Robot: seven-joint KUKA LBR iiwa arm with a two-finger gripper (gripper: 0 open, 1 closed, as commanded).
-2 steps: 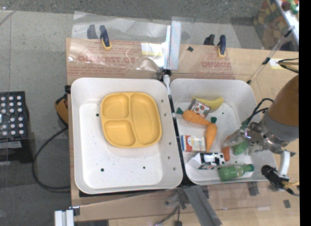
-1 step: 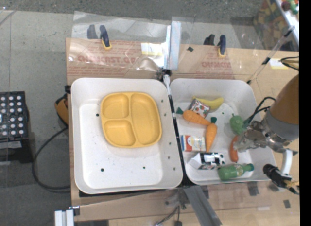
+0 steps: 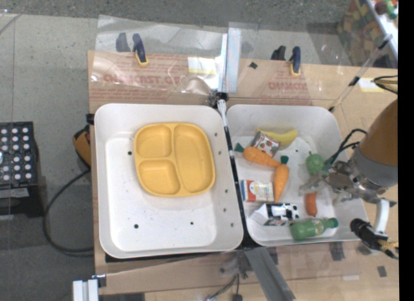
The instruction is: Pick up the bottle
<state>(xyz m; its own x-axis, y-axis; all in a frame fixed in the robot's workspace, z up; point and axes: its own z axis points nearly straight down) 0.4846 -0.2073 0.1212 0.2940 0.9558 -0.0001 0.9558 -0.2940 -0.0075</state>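
Gripper hangs over the right bin, jaw state impossible to tell, well short of the green bottle lying at the bin's near edge; pick not yet begun.

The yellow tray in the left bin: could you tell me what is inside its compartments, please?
All three compartments of the yellow tray look bare. The floor of the left bin beneath it is covered by the tray.
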